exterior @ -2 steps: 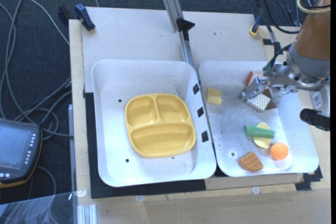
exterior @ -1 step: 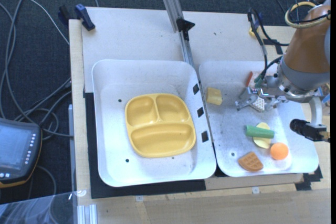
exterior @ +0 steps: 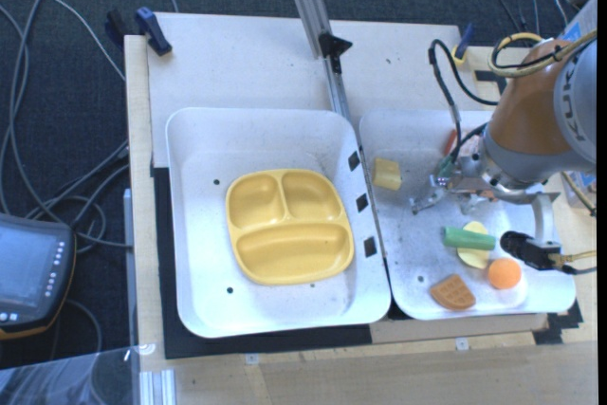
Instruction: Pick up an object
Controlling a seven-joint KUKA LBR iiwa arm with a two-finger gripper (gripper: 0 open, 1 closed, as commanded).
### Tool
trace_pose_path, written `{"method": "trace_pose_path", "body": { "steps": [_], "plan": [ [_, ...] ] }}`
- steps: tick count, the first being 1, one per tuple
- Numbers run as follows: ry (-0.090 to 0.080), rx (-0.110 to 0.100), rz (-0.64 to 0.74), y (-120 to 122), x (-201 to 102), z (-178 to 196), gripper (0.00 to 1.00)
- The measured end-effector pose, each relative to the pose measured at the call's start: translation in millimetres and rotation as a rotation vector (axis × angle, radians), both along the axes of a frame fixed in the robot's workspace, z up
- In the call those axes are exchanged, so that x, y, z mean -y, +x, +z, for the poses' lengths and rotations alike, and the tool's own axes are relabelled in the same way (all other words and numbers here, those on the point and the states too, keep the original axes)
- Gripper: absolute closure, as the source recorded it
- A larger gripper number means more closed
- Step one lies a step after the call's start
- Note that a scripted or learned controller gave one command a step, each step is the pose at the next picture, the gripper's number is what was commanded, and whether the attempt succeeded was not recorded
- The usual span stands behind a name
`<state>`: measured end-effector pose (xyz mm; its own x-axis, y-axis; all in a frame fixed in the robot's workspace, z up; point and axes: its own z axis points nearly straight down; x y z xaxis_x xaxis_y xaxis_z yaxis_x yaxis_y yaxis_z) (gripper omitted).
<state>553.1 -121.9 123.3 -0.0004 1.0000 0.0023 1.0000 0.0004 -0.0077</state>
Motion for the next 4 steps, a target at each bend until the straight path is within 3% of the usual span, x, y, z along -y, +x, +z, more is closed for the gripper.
{"method": "trace_pose_path", "body": {
  "steps": [1,3,4],
  "plan": [
    [-0.001,0.009,0.001,2,0,15,1.00],
    [-0.004,0.014,0.001,7,2,104,1.00],
    [-0.003,0.012,0.001,8,1,125,1.00]
  ]
}}
